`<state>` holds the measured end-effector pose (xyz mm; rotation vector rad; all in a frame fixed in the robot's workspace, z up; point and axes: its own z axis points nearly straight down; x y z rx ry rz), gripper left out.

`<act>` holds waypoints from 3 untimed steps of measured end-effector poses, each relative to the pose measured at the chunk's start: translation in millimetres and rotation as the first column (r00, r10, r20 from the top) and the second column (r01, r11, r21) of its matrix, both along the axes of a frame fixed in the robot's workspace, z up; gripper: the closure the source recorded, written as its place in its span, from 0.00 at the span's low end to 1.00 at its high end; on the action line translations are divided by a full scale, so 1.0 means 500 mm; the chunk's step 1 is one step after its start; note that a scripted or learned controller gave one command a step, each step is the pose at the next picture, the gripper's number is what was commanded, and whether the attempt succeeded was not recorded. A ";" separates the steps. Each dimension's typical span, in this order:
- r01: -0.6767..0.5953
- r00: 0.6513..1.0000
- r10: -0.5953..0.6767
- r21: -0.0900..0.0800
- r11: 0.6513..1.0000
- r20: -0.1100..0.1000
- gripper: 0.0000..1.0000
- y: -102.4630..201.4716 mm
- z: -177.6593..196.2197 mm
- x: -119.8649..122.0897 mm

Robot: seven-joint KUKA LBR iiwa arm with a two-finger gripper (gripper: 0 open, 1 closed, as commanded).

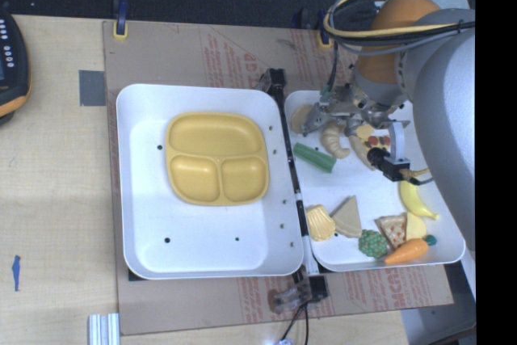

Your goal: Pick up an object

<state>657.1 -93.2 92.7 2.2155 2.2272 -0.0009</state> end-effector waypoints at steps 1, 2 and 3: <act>0.003 1.000 -0.003 0.000 1.000 -0.006 0.00 -0.015 -0.002 -0.063; 0.000 1.000 0.000 0.000 1.000 0.001 0.00 0.003 0.014 -0.014; 0.003 1.000 -0.003 -0.001 1.000 0.000 0.00 -0.033 -0.001 0.000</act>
